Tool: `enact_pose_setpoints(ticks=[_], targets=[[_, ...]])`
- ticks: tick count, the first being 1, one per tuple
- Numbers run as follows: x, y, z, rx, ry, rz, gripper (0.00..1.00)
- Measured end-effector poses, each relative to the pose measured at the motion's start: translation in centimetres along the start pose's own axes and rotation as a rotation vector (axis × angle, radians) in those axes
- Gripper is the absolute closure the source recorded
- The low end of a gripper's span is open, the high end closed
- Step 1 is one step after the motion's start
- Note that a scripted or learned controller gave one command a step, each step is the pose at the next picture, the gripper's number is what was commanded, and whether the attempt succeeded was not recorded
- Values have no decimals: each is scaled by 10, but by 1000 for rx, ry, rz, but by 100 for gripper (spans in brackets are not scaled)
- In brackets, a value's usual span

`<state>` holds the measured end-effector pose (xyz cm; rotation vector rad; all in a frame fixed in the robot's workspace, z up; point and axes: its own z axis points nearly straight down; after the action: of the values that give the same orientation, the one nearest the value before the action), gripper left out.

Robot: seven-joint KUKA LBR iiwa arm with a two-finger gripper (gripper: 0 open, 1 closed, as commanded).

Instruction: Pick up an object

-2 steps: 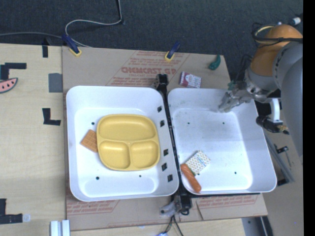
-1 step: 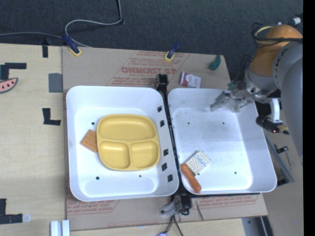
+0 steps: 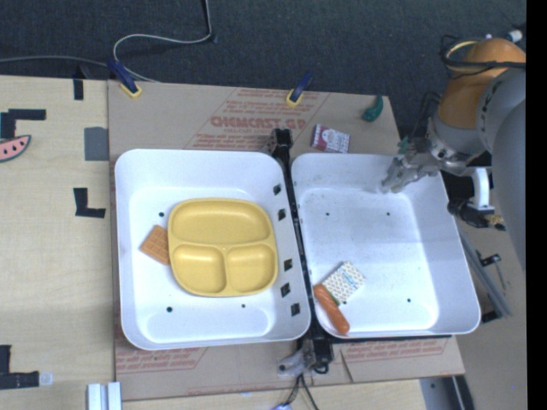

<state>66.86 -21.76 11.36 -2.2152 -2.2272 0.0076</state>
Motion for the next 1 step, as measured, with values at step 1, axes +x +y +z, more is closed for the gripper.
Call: enact_pose_setpoints(ticks=[1], targets=[[0, 0, 0, 1, 0, 0, 0]])
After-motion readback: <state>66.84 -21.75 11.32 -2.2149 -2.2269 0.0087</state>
